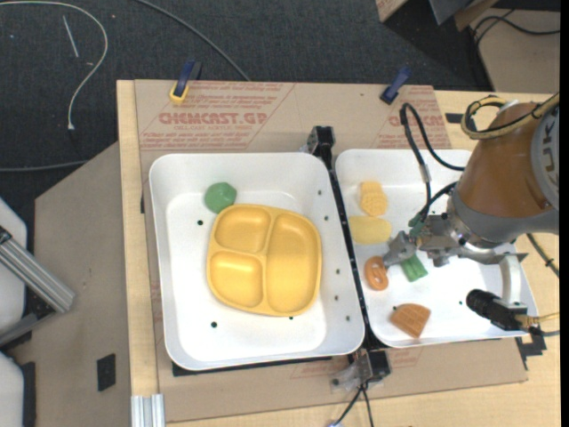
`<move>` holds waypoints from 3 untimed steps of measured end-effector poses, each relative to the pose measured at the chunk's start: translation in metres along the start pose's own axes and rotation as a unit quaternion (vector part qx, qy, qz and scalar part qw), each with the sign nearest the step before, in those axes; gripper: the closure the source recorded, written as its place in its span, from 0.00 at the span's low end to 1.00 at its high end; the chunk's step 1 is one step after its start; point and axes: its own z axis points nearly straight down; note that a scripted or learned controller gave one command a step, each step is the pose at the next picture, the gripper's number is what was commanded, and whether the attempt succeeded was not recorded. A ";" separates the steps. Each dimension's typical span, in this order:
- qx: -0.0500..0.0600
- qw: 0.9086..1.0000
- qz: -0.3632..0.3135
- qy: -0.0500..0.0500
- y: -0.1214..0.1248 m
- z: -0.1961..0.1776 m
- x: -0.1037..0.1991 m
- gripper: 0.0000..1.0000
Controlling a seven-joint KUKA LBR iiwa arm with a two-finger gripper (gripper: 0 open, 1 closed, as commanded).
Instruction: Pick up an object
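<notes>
The claw [402, 258] hangs low in the right bin [449, 326], beside a green block [414, 269]; whether it is spread or pinching I cannot tell. Judged step: closing in — next, a firm pinch, then a lift. Around it: one orange ring [377, 274], two yellow pieces, one brown wedge [411, 318]; leftward, one divided yellow plate [264, 258], one green lump [220, 196].

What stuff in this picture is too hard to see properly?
- Gripper, camera view: the arm's own wrist covers it, so a grip on the green piece is unclear.
- Right bin: the arm hides its far right part.
- Green lump in the left bin: too small to identify.
</notes>
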 end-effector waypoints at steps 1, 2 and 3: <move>0.001 1.000 0.000 0.001 0.000 0.042 0.000 0.00; -0.002 1.000 0.000 0.000 0.001 0.029 0.000 1.00; -0.005 1.000 0.000 -0.002 0.005 -0.026 -0.010 1.00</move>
